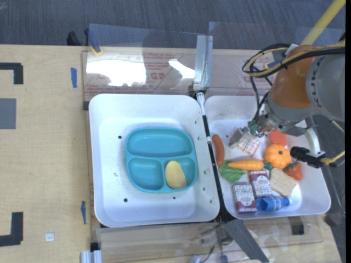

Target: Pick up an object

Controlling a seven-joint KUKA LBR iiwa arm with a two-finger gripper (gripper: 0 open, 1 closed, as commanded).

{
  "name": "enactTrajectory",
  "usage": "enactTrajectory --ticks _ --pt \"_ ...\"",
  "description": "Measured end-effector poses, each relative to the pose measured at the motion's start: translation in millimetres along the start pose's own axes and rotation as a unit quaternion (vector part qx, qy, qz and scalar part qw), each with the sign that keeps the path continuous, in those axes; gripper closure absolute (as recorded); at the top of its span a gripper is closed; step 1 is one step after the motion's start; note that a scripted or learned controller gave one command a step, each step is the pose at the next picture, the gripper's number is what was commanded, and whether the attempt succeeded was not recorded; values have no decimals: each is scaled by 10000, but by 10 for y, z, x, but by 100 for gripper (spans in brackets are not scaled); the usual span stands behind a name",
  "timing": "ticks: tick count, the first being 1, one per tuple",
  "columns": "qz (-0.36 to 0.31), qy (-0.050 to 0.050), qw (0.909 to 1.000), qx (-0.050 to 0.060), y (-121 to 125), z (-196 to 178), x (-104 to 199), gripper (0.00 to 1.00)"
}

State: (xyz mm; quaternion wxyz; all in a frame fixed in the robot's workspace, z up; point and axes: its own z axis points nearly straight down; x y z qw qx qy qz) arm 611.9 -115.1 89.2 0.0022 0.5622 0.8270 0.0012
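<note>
The table carries two white bins side by side. The left bin holds a blue divided tray with a yellow, potato-like piece in its lower right compartment. The right bin is where my work lies: it is crowded with toy food, and my arm comes in over its upper right part.

My claw sits low over the upper middle of that bin, just above a small crumpled packet; I cannot tell whether it is open or closed, and I see nothing gripped in it.

Nearby lie a red sausage, a carrot with a green leaf touching it, an orange pumpkin, two small boxes, a cracker and a blue bottle lying on its side.

My worry is the crowding. The packet looks thin and flat, so I judge my claw could close over it and slide off, or catch its edge and drag it. The pumpkin looks round and could roll away if nudged. Pieces packed this tightly may also jam a finger between two of them.
</note>
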Motion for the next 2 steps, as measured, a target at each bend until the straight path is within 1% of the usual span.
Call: enactTrajectory --ticks 1,2 --pt "9 -11 10000 -17 9 -104 -7 100" --pt "789 1 9969 -30 716 -1085 431 100"
